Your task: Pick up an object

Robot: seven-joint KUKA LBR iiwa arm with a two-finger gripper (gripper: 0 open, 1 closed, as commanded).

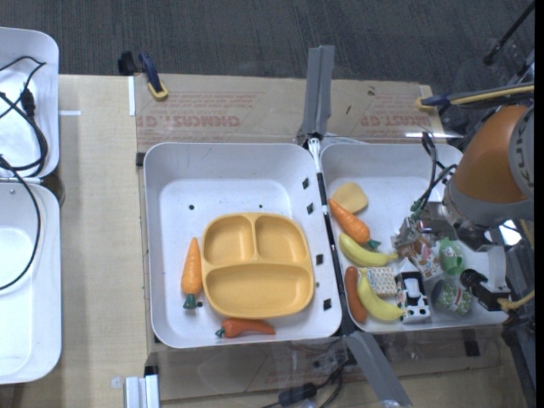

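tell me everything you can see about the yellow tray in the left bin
The tray is a yellow-orange plate with rounded corners that looks like plastic. It has three compartments: two smaller ones at the far side, one wide one nearer the camera. It lies flat in the left bin. A carrot lies by its left edge, another along its near edge.

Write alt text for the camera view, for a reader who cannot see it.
A grey robot arm with an orange band reaches from the right into the right bin, its gripper low among toy food: two bananas, a carrot and small packets. The left bin holds a yellow divided tray with a carrot to its left and another below it.
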